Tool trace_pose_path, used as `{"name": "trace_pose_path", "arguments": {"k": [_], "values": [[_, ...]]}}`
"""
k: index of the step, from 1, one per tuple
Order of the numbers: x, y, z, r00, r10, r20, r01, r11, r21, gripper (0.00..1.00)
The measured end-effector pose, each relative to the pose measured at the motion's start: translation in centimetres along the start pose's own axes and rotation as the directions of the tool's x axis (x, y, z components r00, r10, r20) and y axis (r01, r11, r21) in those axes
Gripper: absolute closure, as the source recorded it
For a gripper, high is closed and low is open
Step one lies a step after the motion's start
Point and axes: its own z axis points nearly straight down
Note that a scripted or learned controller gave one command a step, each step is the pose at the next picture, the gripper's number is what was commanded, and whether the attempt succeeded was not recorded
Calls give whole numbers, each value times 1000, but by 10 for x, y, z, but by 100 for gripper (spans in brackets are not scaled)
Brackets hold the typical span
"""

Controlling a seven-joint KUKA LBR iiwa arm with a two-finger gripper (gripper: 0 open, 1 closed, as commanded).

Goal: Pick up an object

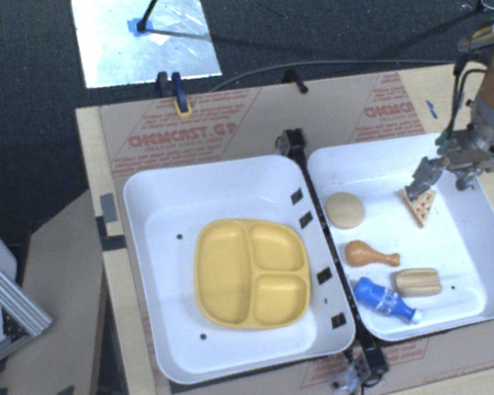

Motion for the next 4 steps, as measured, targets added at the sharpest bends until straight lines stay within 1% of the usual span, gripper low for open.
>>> {"name": "trace_pose_path", "arguments": {"k": [1, 2, 3, 4], "values": [[0, 2, -7, 1000, -3, 2, 3, 1000, -12, 0], [4, 1, 35, 1000, -1, 1, 1, 1000, -10, 0], [6, 6, 96, 1000, -1, 1, 1, 1000, -10, 0], [3, 10, 140, 1000, -1, 8, 1, 1000, -20, 0]]}}
